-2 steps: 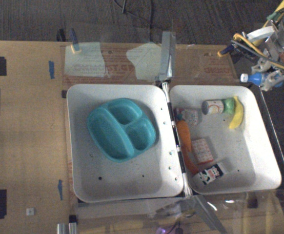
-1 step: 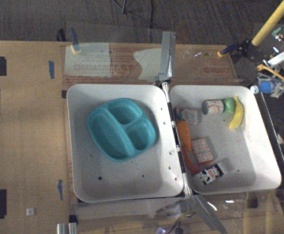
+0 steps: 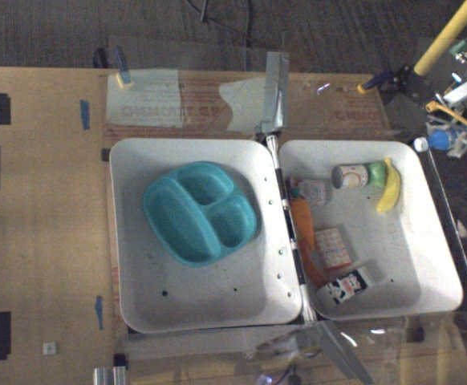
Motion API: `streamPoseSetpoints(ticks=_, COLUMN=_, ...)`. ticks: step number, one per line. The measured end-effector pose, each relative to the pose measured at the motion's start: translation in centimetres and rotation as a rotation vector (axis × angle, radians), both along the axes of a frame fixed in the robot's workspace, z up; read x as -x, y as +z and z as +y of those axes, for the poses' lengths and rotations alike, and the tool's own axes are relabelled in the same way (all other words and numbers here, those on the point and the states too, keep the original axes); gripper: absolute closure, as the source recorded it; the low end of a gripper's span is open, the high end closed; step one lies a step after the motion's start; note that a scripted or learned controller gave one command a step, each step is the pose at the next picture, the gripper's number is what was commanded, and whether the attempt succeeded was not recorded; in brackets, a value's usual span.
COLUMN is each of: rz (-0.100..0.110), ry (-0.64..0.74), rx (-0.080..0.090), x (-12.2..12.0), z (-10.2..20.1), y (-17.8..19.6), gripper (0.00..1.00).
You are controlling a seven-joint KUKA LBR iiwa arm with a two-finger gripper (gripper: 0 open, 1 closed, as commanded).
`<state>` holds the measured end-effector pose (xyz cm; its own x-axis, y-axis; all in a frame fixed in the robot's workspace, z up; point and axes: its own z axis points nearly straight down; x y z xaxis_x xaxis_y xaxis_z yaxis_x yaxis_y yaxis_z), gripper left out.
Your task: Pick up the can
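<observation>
Can on its side at back of right bin, touching green object next to banana: drop straight down, close across the barrel rather than the ends, avoid the neighbours; claw state impossible to tell.

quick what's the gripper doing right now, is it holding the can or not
Gripper: its state cannot be told from the camera view. The can lies on its side in the right bin, beside the banana, with nothing gripping it.
</observation>
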<state>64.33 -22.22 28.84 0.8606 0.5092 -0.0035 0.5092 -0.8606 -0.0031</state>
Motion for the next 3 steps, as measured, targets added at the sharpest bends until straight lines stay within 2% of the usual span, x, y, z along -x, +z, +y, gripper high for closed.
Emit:
streamPoseSetpoints(ticks=1, rz=-0.005, ry=-0.086, rx=0.001, x=-0.5, z=-0.1, y=0.7, gripper=1.0)
streamPoseSetpoints(ticks=3, rz=-0.006, ry=-0.08, rx=0.003, x=-0.7, z=0.1, y=2.7, gripper=1.0)
